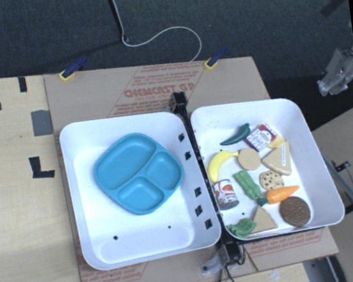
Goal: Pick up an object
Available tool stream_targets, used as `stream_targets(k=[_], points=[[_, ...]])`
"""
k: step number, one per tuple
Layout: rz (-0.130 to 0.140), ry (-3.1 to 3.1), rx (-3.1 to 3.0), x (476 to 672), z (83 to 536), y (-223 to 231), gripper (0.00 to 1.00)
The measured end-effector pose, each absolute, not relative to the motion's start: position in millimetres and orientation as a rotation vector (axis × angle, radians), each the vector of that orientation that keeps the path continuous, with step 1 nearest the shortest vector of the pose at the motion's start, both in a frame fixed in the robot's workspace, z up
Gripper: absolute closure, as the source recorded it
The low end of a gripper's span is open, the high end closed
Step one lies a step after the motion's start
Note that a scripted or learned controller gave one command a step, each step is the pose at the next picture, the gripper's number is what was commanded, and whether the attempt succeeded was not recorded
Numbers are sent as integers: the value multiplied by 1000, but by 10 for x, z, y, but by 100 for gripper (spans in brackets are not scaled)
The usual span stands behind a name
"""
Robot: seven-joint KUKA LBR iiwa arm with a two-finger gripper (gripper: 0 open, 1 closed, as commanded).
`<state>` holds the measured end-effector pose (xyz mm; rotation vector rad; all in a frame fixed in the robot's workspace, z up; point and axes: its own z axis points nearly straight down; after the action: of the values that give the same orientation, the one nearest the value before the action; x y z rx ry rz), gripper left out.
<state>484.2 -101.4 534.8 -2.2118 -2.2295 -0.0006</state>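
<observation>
The right bin point(303, 127) holds several toy foods. Among them are a yellow banana point(220, 162), a dark green chili point(235, 136), a red packet point(259, 137) and a small can point(225, 193). Nearer the front lie a green pickle point(247, 184), a cookie point(270, 179), an orange carrot point(281, 193) and a brown round patty point(295, 210). The gripper point(337, 75) shows as a blurred grey shape at the right edge, outside the bins and beyond the right bin's far right corner, with nothing seen in it.
The left bin point(79, 182) holds a blue divided plate point(138, 172). Both bins rest on a cardboard sheet point(156, 85) on the bench. A white cable point(156, 38) loops over the dark floor behind. A black hinge strip point(196, 167) runs between the bins.
</observation>
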Motion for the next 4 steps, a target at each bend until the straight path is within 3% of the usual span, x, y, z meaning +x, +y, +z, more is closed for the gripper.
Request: stream_targets(k=[2,3,4], points=[[0,-2231,-2209,4836,5344,479,100],[2,-2227,-2213,4835,5317,987,100],[2,-2224,-2217,4839,5422,965,100]])
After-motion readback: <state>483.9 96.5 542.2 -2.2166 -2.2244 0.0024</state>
